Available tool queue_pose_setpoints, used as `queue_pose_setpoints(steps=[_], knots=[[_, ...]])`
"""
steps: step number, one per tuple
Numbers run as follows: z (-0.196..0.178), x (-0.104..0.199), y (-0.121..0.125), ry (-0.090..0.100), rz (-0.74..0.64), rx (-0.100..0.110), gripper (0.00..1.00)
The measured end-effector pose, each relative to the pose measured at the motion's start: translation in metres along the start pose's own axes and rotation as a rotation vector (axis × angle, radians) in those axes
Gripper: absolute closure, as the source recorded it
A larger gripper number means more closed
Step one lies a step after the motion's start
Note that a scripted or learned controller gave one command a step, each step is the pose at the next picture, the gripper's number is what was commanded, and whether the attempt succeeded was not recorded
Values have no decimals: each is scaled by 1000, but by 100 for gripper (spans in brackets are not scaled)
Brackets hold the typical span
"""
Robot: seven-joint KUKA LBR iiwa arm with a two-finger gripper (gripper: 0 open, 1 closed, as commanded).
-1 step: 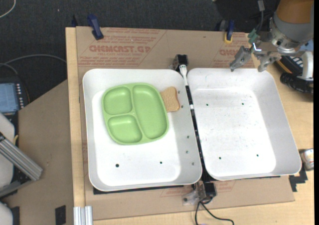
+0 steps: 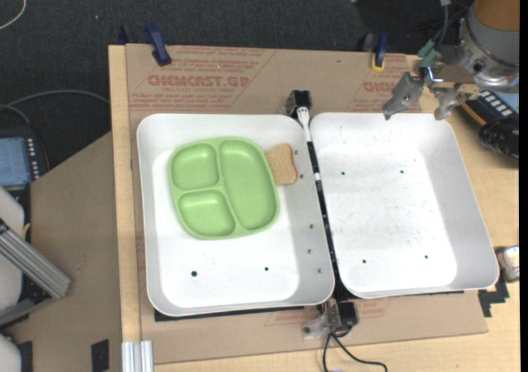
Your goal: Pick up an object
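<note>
Bench: L bin (image 2: pixel 165 263) w/ tray (image 2: pixel 223 187), sponge (image 2: pixel 283 164)

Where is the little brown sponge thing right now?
The brown sponge lies in the left bin, touching the right edge of the green divided plate, near the seam between the two bins.

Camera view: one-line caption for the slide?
Open hand hovering over the right bin's far edge; green divided plate and tan sponge lie in the left bin.
</note>
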State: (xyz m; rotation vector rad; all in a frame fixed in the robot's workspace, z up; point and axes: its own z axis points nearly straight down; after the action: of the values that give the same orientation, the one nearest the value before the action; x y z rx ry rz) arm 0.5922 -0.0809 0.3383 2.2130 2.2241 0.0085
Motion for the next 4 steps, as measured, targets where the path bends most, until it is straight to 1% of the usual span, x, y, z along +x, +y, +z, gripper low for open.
queue_pose_setpoints(steps=[1,2,3,4], knots=[[-144,3,-57,-3,3,-14,0],[-202,13,-113,-1,3,-3,0],[-168,179,-112,1,-13,12,0],[-181,170,-110,0,4,5,100]])
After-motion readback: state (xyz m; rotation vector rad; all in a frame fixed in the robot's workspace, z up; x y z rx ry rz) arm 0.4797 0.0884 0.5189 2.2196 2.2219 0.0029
